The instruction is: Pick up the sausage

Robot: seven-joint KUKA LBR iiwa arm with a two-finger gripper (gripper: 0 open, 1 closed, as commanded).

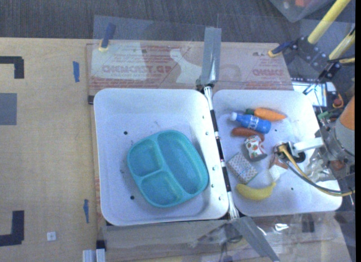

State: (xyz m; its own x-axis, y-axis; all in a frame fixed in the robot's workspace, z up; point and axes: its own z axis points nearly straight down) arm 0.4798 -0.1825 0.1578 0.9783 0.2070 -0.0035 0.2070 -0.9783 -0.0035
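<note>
**Gripper low at the right edge of the right bin, sausage apart from it**

Gripper [314, 165] sits at the right middle of the frame, over the right side of the right bin [293, 201], and you cannot tell from this angle whether it is open or closed. You can see nothing held in it.

Look for the sausage [247, 132] in the upper left part of that same bin: a short reddish-brown piece lying nearly level, well apart from the gripper. Just above it, touching or nearly so, lies a blue bottle [252, 122], and an orange carrot [269, 114] lies at the bottle's upper right. Just below the sausage stands a small red and white carton [255, 147]. Lower left of the carton you have a grey patterned box [242, 167], and below that a banana [256, 191] curving along the bin floor.

Over in the left bin [107, 105], a teal divided plate [167, 167] lies in the lower middle.
</note>
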